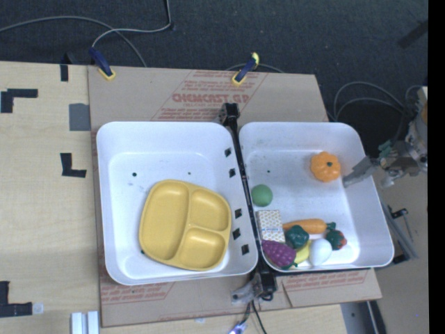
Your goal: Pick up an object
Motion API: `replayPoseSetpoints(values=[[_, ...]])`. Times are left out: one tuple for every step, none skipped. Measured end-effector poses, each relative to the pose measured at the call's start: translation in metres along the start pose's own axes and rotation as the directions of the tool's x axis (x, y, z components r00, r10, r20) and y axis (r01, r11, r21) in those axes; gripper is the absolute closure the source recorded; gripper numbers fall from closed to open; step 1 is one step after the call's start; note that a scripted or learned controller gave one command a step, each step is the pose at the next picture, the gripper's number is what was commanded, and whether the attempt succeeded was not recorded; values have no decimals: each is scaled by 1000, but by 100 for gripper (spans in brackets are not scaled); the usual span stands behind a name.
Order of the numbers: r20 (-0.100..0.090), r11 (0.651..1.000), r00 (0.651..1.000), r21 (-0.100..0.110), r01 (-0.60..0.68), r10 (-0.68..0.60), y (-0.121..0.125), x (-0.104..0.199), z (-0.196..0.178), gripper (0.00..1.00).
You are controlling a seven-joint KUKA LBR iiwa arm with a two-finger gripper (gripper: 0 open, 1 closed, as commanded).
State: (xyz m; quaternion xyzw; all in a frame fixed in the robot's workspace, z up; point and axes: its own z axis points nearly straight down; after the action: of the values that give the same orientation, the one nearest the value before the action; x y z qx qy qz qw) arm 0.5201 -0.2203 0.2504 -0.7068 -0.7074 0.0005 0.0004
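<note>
My jaws [361, 169] sit at the right rim of the right bin [372, 214]; how wide they stand I cannot tell. Just left of them, apart from them, the orange pumpkin [325, 166] lies on the bin floor. The green ball [262, 195] rests near the divider. Carrot [306, 225], purple grapes [279, 253] and white egg [320, 251] cluster at the near edge. The left bin [118, 152] holds a yellow tray [185, 223].

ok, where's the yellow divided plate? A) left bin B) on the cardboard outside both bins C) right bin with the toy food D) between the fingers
A: the yellow divided plate lies flat in the left bin, while the toy food sits in the right bin.
</note>
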Motion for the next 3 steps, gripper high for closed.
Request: replayPoseSetpoints(values=[[-1, 1000, 1000, 1, 0, 0, 56, 10, 74, 0], [1, 1000, 1000, -5, 2, -2, 103, 64, 164, 0], [3, 1000, 1000, -4, 0, 0, 118, 11, 54, 0]])
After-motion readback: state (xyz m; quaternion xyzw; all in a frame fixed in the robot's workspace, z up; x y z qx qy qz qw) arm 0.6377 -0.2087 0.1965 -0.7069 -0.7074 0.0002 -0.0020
